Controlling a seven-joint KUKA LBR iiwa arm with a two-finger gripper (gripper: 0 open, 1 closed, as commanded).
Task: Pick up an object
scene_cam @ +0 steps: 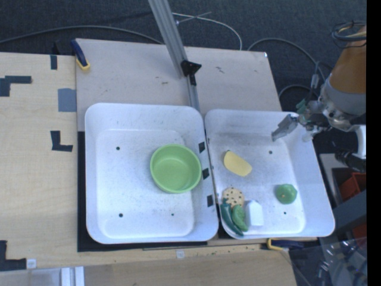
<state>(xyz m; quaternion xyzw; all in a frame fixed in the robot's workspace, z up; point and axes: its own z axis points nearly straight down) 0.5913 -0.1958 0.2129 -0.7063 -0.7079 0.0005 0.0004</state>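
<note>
My gripper hangs over the far right rim of the right bin, with nothing seen between its fingers. Below it in that bin lie a yellow oblong piece, a small green round object, a tan dotted cracker-like disc, a green leafy item and a white block. A green bowl sits in the left bin.
A metal pole slants from the top down to the seam between the bins. Cables trail across the dark floor behind the bench. A blue and yellow clamp grips the bench's far left corner.
</note>
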